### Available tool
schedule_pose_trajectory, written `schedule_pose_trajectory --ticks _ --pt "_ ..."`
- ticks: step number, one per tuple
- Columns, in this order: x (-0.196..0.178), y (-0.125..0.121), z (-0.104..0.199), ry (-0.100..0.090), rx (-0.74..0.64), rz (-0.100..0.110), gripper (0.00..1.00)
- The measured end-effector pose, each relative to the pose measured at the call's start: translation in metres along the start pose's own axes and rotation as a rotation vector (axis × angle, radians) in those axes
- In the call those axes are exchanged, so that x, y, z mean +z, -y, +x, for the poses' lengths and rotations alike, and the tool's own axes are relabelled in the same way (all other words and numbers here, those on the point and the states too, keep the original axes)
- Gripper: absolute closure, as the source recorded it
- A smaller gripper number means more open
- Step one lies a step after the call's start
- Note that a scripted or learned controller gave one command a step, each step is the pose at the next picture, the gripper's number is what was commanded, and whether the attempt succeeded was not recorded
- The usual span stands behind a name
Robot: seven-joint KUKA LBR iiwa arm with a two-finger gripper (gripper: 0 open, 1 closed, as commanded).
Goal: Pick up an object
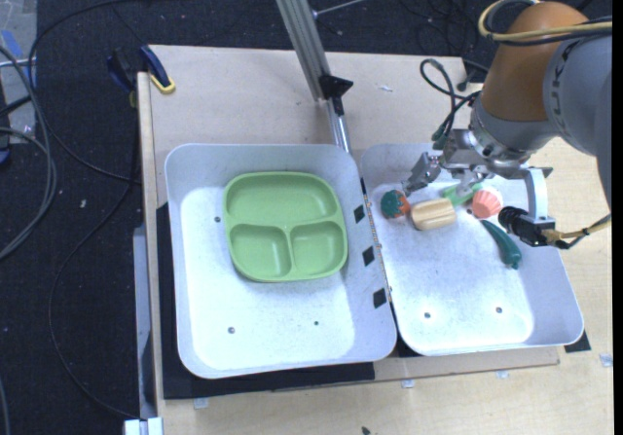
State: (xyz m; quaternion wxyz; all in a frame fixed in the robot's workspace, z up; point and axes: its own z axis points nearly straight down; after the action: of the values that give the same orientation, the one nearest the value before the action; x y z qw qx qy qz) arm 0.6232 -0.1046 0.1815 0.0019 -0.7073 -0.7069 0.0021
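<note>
Surroundings: we are viewing a wooden bench [243, 92] carrying two white bins side by side, with dark floor and loose cables lying around it.
Pole: a grey metal pole [297, 19] is slanting down from the top of the view and ending at a black fitting near the far edge where the bins are meeting.
Clamp: a blue and yellow clamp [156, 70] is sitting at the bench's far left corner.
Arm: the grey arm with its orange band [531, 44] is reaching in from the right and hanging over the far part of the right bin [477, 316].
Obstruction: the wrist and its black cables are covering the far right corner of that bin, so we are not seeing what lies beneath them.
Gripper: the gripper [450, 170] is sitting low over the cluster of objects; we cannot tell how far it is spread or whether it is grasping anything.
Left bin: the left bin [263, 326] is holding a green divided plate [286, 226], lying flat toward its far side.
Right bin: we are seeing a tan cylinder [432, 215], a small green and orange piece [392, 203] just to its left, a pink and orange piece [486, 200] to its right, and a dark green tool [506, 244] nearer the right wall.
Task objects: all are lying clustered at the far half of the right bin, just beside the gripper.
</note>
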Motion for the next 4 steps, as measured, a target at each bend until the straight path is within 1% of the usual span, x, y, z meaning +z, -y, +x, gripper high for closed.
schedule_pose_trajectory --ticks 1,2,3,4 --pt "0.064 0.001 0.003 0.000 0.000 0.000 0.00" --pt "0.084 -0.003 0.003 0.004 -0.001 -0.015 0.00" --pt "0.071 -0.005 0.002 0.006 0.000 -0.025 1.00" --pt "0.028 -0.003 0.003 0.000 -0.002 -0.009 1.00"
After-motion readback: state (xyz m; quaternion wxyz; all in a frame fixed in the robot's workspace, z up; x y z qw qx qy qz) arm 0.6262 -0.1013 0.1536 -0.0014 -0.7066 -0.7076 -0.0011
